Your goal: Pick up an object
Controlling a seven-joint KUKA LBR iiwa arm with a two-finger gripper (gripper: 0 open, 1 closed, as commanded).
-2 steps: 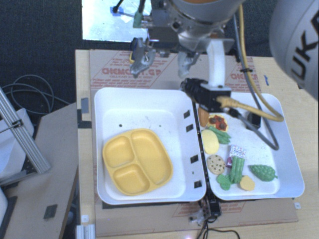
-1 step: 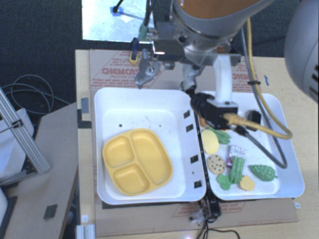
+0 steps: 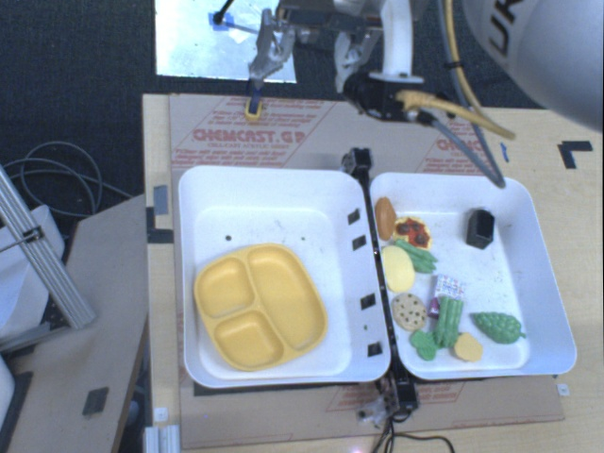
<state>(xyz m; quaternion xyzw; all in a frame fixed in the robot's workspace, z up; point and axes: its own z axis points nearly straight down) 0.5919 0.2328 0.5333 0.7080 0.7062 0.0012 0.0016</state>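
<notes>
My gripper (image 3: 300, 75) hangs high over the far edge of the bench, beyond both bins, open with nothing between its fingers. The right bin (image 3: 543, 281) holds several toy foods: a brown bread roll (image 3: 385, 217), a pizza slice (image 3: 412, 229), green beans (image 3: 416, 254), a pale yellow piece (image 3: 398, 269), a cookie (image 3: 409, 310), a small wrapped packet (image 3: 449, 286), a green stalk (image 3: 449, 317), a leafy green piece (image 3: 497, 326), a small yellow piece (image 3: 467, 348) and a black block (image 3: 480, 227). All lie well below and in front of the gripper.
The left bin (image 3: 274, 196) holds a yellow divided plate (image 3: 260, 305). A black hinged divider (image 3: 363, 253) runs between the bins. Yellow and grey cables (image 3: 462, 111) trail from the arm over the right bin's far edge. Cardboard (image 3: 255, 130) lies under the bins.
</notes>
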